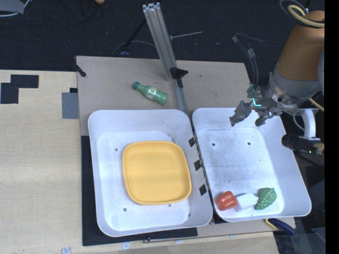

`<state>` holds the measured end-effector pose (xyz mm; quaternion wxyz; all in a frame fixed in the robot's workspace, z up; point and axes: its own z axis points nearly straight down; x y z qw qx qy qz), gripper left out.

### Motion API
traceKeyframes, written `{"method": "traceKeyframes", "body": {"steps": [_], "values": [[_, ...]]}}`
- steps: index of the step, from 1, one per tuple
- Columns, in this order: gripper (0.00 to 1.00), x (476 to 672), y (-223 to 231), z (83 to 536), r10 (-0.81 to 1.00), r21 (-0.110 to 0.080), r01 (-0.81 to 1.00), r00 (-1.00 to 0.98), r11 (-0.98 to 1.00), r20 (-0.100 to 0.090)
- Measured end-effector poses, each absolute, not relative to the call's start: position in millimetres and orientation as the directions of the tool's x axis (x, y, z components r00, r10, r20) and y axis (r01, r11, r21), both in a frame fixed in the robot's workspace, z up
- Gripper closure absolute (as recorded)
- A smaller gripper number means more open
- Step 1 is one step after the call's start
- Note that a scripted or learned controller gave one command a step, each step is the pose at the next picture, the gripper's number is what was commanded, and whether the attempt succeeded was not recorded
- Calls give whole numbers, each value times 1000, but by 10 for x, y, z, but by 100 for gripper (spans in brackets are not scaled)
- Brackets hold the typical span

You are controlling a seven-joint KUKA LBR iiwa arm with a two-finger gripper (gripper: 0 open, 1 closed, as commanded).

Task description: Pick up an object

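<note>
The tool point(249, 116), seemingly open, hangs above the right bin's point(296, 165) far edge.

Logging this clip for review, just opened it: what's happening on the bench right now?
The arm reaches in from the right, its gripper open above the far edge of the right bin with nothing between its fingers. A red piece, a white piece and a green piece sit together at that bin's near edge, well away from the gripper. The left bin holds a yellow plate. A green bottle lies on the bench beyond the bins. Nothing is picked up yet.
</note>
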<state>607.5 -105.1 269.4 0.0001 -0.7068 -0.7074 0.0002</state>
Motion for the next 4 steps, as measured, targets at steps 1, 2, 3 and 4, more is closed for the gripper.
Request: {"method": "traceKeyframes", "body": {"steps": [1,2,3,4], "values": [[0,6074,-1051,2694,1000,0,1000,-1,1,0],[0,6084,-964,2117,1000,-5,1000,0,0,0],[0,6172,-961,1610,1000,-5,1000,-1,1,0],[0,6255,-925,1070,1000,-6,1000,-1,1,1]]}}
